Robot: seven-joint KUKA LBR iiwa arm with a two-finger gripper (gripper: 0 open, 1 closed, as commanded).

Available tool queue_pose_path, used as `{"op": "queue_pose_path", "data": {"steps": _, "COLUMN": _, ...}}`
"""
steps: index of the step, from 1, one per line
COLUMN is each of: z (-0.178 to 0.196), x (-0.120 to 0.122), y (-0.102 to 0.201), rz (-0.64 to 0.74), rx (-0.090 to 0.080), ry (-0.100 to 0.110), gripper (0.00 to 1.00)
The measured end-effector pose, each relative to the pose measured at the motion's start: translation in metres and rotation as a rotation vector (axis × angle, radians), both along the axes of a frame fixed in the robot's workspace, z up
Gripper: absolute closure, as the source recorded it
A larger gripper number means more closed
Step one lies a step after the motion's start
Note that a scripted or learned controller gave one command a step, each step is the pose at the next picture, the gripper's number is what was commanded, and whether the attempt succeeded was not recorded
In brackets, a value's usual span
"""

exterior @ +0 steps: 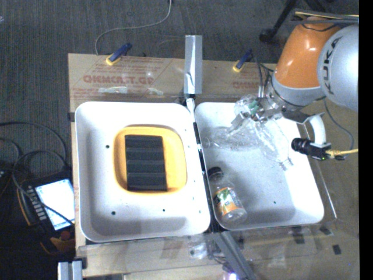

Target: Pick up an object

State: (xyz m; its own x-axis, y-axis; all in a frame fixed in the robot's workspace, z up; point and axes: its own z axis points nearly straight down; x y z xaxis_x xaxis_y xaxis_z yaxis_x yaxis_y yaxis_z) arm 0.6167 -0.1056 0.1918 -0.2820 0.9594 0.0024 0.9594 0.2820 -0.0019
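While the gripper (252, 111) hangs over the far edge of the right bin (303, 212), whether it is open or closed cannot be told (clear plastic blurs it). The small bottle (224, 196) lies well nearer the camera than the gripper, by that bin's left wall.

Robot arm (326, 57), entering from the three-o'clock side of the view. Its grey link sits at the upper right, at about two o'clock, with the orange band bulging just inboard of it. Below the band, the wrist points toward nine o'clock and slightly downward. The gripper (252, 111) projects from the wrist at about one o'clock from the frame centre; its metal parts are blurred, so the finger setting cannot be read.
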Motion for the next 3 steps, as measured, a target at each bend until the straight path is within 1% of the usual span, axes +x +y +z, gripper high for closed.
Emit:
{"op": "queue_pose_path", "data": {"steps": 1, "z": -0.099, "x": 0.045, "y": -0.001, "rz": -0.055, "rx": 0.000, "ry": 0.009, "gripper": 1.00}}
{"op": "queue_pose_path", "data": {"steps": 2, "z": -0.008, "x": 0.049, "y": 0.032, "rz": -0.150, "rx": -0.002, "ry": -0.002, "gripper": 1.00}}
{"op": "queue_pose_path", "data": {"steps": 3, "z": -0.087, "x": -0.038, "y": -0.006, "rz": -0.266, "rx": -0.002, "ry": -0.001, "gripper": 1.00}}
